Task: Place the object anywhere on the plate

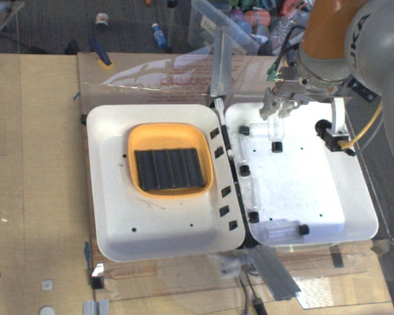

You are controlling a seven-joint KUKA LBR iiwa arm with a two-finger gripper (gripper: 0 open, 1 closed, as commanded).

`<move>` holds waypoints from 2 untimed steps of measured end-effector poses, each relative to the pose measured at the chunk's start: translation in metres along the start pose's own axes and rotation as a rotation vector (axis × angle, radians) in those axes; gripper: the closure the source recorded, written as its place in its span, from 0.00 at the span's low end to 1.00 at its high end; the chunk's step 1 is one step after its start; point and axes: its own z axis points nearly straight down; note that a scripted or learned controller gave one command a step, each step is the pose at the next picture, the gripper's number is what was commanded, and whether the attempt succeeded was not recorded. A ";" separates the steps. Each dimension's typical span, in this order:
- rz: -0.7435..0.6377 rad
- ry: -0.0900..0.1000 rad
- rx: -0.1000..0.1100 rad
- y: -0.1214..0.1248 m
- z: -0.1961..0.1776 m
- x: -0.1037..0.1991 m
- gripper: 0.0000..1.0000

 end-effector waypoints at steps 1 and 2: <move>-0.208 0.003 0.007 -0.001 0.024 0.005 1.00; -0.432 0.004 0.006 -0.002 0.038 0.025 1.00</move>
